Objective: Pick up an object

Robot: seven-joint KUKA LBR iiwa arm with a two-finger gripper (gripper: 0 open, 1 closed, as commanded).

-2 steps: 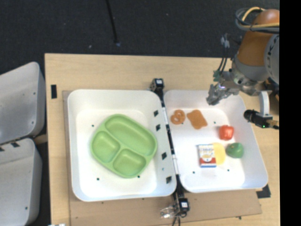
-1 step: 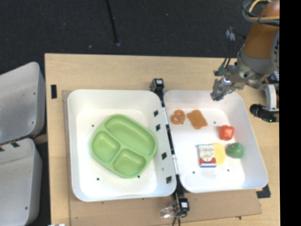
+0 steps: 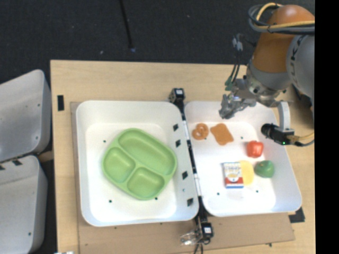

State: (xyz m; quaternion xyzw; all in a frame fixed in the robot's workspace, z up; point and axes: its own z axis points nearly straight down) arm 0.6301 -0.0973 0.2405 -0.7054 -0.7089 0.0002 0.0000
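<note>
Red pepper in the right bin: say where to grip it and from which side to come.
Grip the red pepper across its rounded body, coming straight down from above. It sits apart from the green one and the orange piece, leaving room on both sides. The tool hovers near the bin's far edge.

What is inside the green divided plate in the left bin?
Nothing shows in the three compartments of the green plate; only bare green surface shows. It lies in the left bin. Whatever is beneath the plate is covered.
</note>
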